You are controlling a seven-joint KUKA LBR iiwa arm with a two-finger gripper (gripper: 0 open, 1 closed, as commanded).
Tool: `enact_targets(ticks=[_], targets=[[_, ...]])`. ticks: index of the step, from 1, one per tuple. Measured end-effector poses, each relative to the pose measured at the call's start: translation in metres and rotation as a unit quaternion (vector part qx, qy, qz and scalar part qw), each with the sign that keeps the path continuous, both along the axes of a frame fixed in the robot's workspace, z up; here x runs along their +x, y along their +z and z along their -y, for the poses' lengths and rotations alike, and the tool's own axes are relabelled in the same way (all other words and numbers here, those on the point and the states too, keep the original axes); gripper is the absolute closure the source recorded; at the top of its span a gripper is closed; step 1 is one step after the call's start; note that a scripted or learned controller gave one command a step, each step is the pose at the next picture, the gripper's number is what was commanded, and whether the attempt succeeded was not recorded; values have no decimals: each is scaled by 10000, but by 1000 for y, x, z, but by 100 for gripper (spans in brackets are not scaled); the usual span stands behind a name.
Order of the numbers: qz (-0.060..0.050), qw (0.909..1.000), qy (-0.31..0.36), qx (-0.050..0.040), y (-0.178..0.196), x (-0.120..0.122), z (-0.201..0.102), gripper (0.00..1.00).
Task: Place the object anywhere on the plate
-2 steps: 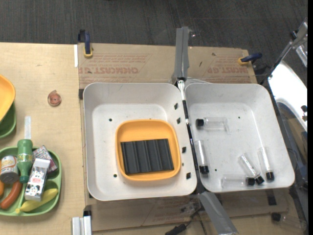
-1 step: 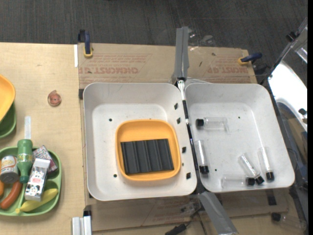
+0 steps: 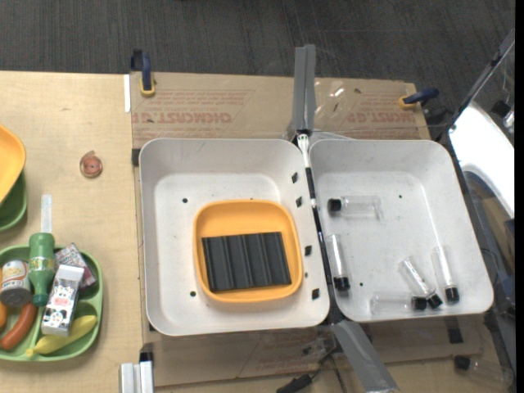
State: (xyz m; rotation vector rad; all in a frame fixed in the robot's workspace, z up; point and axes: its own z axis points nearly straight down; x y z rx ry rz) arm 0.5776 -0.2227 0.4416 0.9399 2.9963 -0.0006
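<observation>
- Five clear tubes with black caps, all lying flat in the right bin (image 3: 458, 219), none on the plate.
- Top tube (image 3: 356, 208): long axis parallel to the far edge, cap toward the left wall.
- Left tube (image 3: 335, 259): along the left wall, cap toward the near edge.
- Three tubes (image 3: 416, 278) clustered in the near right corner, caps close together.
- Orange plate (image 3: 246, 214) with a black ridged insert, centred in the left bin (image 3: 164, 178).

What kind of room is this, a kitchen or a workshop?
Most likely a robot test lab: two white bins clamped to a workbench, clear tubes in one, an orange plate in the other, toy food alongside.
</observation>
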Motion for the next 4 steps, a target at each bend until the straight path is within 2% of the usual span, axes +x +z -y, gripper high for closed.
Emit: enact_targets(ticks=[1,2,3,4], targets=[[11,9734,2290,-1,-1,46,-1,100],[17,9215,3883,-7,0,47,-1,100],[18,8543,5197,-6,0,83,-1,100],[11,7639,6453,-1,0,9,-1,100]])
